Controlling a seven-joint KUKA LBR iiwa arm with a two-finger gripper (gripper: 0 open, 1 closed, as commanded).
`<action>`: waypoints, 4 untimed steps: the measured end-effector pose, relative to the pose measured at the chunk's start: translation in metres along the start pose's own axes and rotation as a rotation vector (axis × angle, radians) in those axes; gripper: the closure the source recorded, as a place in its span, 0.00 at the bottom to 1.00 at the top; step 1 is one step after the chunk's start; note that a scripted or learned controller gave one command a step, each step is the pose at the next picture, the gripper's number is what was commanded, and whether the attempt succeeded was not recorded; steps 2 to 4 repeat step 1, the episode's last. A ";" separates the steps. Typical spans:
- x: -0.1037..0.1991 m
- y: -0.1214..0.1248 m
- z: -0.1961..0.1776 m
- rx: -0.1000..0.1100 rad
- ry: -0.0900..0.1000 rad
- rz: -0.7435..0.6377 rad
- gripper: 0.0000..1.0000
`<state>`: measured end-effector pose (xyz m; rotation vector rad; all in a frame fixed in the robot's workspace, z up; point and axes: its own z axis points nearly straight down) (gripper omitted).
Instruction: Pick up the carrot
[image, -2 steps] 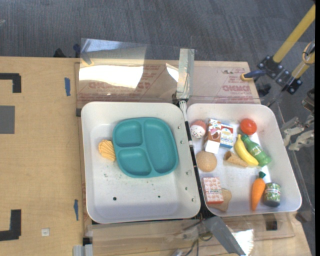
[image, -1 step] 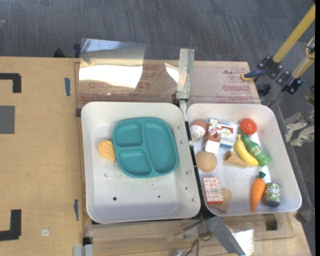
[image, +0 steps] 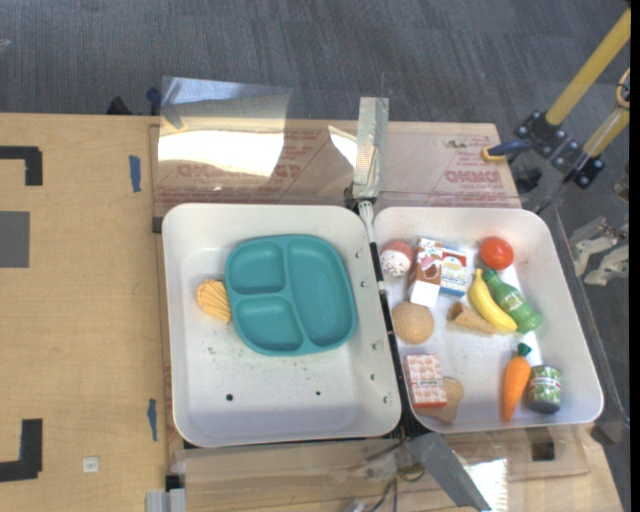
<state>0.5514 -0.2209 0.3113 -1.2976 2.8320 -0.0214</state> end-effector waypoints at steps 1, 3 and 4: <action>-0.002 -0.002 -0.012 0.008 -0.006 0.003 1.00; -0.002 -0.002 -0.012 0.008 -0.006 0.003 1.00; -0.002 -0.002 -0.012 0.008 -0.006 0.003 1.00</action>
